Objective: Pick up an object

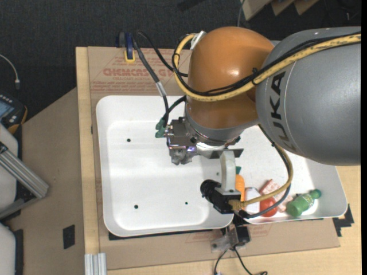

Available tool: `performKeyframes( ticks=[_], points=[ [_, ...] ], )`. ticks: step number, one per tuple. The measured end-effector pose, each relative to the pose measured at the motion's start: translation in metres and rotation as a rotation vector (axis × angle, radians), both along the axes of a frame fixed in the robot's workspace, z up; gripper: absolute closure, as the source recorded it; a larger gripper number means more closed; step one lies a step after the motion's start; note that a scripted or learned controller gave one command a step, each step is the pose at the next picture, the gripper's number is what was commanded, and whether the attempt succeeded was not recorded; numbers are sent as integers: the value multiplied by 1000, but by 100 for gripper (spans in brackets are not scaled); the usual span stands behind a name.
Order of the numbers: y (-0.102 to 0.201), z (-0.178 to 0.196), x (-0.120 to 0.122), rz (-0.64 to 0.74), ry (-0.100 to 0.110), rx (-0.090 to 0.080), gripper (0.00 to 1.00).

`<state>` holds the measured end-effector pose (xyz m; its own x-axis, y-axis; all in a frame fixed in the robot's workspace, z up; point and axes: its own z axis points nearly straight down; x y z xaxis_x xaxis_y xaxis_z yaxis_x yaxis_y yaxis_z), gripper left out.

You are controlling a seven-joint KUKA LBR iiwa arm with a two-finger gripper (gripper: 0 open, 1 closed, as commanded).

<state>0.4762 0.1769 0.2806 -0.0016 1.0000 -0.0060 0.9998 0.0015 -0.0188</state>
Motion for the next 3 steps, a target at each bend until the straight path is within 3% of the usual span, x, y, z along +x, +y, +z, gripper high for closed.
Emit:
performKeyframes(
  ticks=[1, 2, 3],
  points=[
    [19, -64, 43, -2, -10, 4, 100],
    [-43, -124, 4, -9, -6, 2, 100],
    [-57, -160, 58, -4, -21, 5, 100]
  ],
)
